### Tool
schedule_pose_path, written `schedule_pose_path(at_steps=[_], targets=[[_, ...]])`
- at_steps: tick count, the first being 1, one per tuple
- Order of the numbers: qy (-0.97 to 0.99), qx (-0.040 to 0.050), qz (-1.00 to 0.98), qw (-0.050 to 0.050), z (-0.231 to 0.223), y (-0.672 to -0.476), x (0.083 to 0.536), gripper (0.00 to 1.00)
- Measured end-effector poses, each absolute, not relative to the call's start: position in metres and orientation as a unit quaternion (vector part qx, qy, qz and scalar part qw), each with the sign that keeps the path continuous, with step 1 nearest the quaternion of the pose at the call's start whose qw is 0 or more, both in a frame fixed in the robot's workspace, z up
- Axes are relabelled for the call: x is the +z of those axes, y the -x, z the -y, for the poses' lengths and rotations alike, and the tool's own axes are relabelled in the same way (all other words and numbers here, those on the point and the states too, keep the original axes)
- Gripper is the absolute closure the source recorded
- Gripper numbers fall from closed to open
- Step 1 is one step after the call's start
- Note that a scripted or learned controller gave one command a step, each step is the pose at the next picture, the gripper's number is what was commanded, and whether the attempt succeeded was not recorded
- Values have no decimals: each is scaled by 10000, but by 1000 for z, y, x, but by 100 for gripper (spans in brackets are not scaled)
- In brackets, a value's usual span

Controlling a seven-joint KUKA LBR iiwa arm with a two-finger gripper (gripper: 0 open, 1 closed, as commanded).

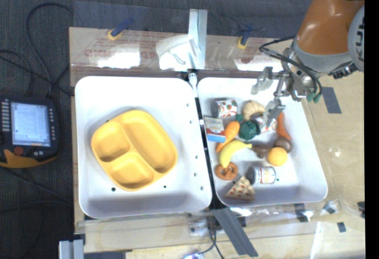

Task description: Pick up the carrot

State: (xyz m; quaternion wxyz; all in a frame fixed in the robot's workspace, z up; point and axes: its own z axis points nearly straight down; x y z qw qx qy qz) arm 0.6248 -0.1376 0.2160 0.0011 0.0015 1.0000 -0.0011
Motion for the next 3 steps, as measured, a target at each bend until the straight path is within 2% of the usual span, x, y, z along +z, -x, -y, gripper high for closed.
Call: schedule_pose_path(at_steps=[1,3], targets=[[72,-8,-10000,49,122,-597,98,0],[-682,-14,-9976,96,99,-585,92,0]])
